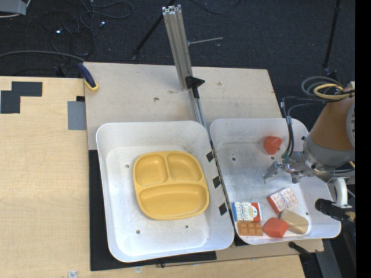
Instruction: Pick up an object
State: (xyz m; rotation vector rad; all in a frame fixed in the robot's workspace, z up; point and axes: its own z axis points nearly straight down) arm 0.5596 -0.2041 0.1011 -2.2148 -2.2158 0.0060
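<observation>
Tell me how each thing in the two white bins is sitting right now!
Yellow plate: flat in the left bin, right side up.
Red ball: loose in the right bin.
Small carton: lying flat.
Picture box: lying flat.
Waffle: flat by the near rim.
Red block: touching the tan block.
Gripper: low over the right bin.

The bench [232, 86] bears two white bins [116, 155] side by side.

One fixed camera looks down aslant on both bins [116, 236].
</observation>
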